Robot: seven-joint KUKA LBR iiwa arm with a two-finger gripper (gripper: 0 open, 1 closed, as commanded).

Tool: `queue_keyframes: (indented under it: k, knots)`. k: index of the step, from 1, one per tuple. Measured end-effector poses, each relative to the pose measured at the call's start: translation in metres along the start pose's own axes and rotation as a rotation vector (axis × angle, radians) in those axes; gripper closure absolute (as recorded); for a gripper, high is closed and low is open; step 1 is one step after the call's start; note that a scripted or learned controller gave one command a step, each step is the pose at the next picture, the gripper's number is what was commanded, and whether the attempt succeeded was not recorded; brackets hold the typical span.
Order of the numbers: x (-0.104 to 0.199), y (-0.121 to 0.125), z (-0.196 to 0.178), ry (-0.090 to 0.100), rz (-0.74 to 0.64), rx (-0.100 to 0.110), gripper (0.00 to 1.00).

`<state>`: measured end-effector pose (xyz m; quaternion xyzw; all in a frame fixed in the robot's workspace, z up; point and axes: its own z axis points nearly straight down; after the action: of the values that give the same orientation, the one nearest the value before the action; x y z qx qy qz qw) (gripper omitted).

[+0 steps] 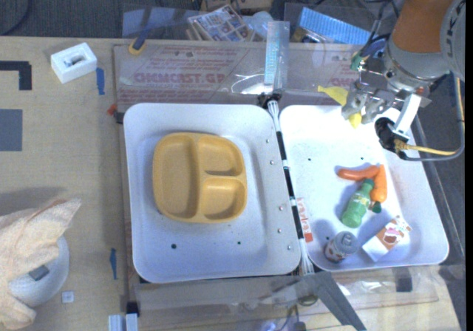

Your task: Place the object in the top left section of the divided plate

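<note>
The yellow divided plate (160, 174) lies in the left bin (140, 248), with one long section on its left and two smaller ones on its right. My gripper (360, 110) hangs over the far edge of the right bin (318, 137). It is shut on a yellow object (332, 92), whose pointed end sticks out to the left of the fingers; a further bit of yellow shows just below them. Gripper and plate are well apart, with the bin divider between them.
In the right bin lie a red-orange pepper (356, 171), a carrot (379, 185), a green bottle (355, 206), a small can (341, 245) and a small carton (392, 233). A yellow cable (429, 150) trails from the wrist. Clutter and a white box (74, 62) sit beyond the bins.
</note>
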<state>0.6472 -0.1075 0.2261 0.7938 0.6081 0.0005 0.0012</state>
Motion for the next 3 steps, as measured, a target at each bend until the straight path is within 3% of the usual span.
queue_keyframes:
  k: [1,2,3]
  knots:
    - [0.081,-0.039,0.01,0.001,-0.385,0.004,1.0]
    - [0.159,-0.09,-0.011,0.002,-0.741,0.003,1.0]
    - [0.158,-0.09,-0.011,0.002,-0.741,0.002,0.0]
